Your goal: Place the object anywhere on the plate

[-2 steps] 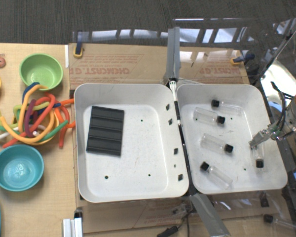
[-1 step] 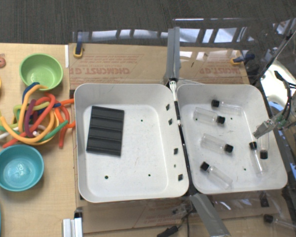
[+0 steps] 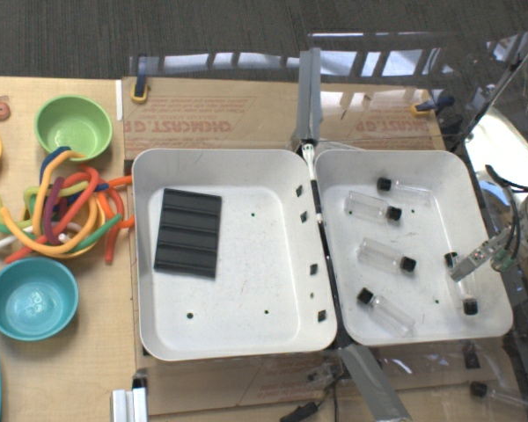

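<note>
I see the gripper (image 3: 469,265) low at the right bin's (image 3: 422,163) right edge, but I cannot tell its state. Several clear vials (image 3: 386,258) lie loose in that bin; the black ridged plate (image 3: 188,232) sits in the left bin (image 3: 220,165).

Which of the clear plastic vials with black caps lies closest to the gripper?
The small vial at the right bin's lower right corner, just below the gripper; the other vials lie further left.
</note>
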You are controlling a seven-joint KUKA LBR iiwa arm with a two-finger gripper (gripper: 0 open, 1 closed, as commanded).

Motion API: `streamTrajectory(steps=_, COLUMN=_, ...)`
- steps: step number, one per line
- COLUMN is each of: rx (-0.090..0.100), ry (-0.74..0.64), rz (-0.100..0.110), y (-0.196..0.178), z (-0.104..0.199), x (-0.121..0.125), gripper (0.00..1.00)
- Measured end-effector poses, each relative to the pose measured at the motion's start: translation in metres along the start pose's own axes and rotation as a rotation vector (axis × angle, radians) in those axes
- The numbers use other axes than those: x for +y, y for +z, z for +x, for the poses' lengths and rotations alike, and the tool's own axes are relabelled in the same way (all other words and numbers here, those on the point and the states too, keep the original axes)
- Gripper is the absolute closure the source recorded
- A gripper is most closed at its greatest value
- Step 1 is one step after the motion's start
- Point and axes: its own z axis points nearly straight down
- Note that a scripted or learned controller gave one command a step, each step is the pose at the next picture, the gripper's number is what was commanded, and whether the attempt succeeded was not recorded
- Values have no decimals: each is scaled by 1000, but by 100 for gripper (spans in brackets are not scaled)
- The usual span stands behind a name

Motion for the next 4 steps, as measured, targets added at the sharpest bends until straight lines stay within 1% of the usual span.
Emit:
streamTrajectory(steps=1, rx=-4, ry=-97, rz=-2, y=-27, z=-1, x=1, gripper=100)
streamTrajectory(steps=2, rx=0, ry=-197, rz=0, y=-4, z=0, x=0, gripper=100)
streamTrajectory(steps=3, rx=-4, ry=-301, rz=-2, y=-20, z=-1, x=1, gripper=100)
streamTrajectory(steps=4, rx=-3, ry=-391, rz=-1, y=-19, z=0, x=1, gripper=100)
